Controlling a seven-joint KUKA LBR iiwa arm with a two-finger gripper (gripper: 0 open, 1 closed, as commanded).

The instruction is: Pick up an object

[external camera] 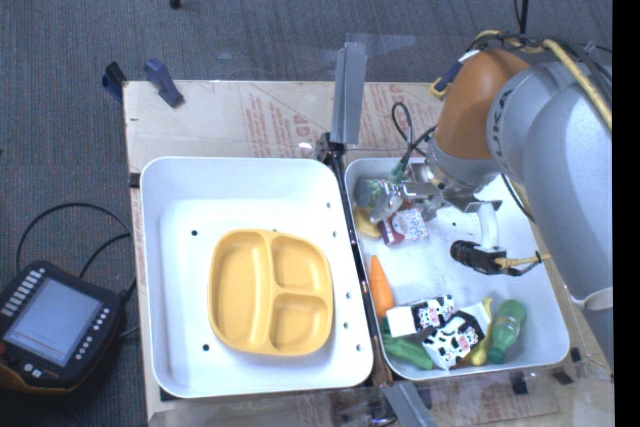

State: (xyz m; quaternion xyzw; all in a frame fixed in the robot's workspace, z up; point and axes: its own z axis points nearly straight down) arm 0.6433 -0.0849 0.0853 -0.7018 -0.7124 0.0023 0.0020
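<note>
**Arm Low Over the Right Bin**

The arm (540, 135) dips its pincer (392, 200) into the right bin (530, 260), onto a crinkly red-and-white packet (405, 227); grip state unclear. It looks light and slippery: pinch across its middle.

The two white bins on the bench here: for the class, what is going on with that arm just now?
A grey robot arm with an orange band reaches in over the right bin. Its gripper is low in that bin's far-left corner, right at a small red and white packet; a grasp cannot be confirmed. An orange carrot, a green bottle and cow-patterned cartons lie nearer the front. The left bin holds a yellow divided plate.
</note>
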